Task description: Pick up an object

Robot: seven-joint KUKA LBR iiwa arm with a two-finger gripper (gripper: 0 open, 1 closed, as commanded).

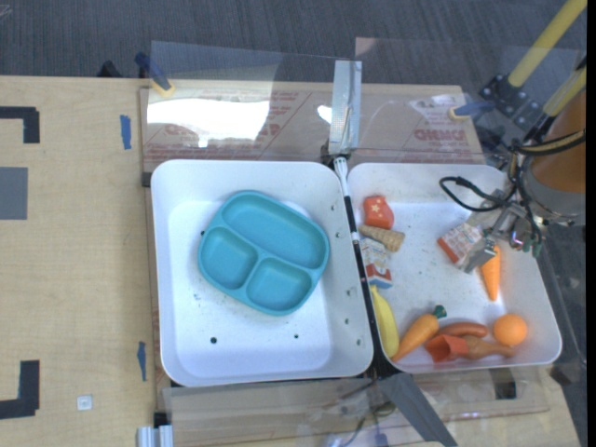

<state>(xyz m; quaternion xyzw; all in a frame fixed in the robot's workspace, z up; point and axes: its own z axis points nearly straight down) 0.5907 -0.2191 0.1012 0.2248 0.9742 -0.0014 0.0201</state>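
My gripper point(491, 243) reaches in from the right and hangs low over the right bin point(424, 194), near its right wall. A small orange carrot point(491, 276) lies or hangs right under it, tip pointing toward the front. The wrist and cables hide whether it is gripped. A red and white packet point(457, 242) lies just left of the gripper. Further left are a red fruit point(377, 210) and a tan wafer point(384, 238).
The left bin point(177, 333) holds a blue divided plate point(265, 252). Along the right bin's front lie a banana point(384, 317), a larger carrot point(416, 331), a red pepper point(461, 340) and an orange point(509, 329). A metal divider point(346, 110) stands behind the bins.
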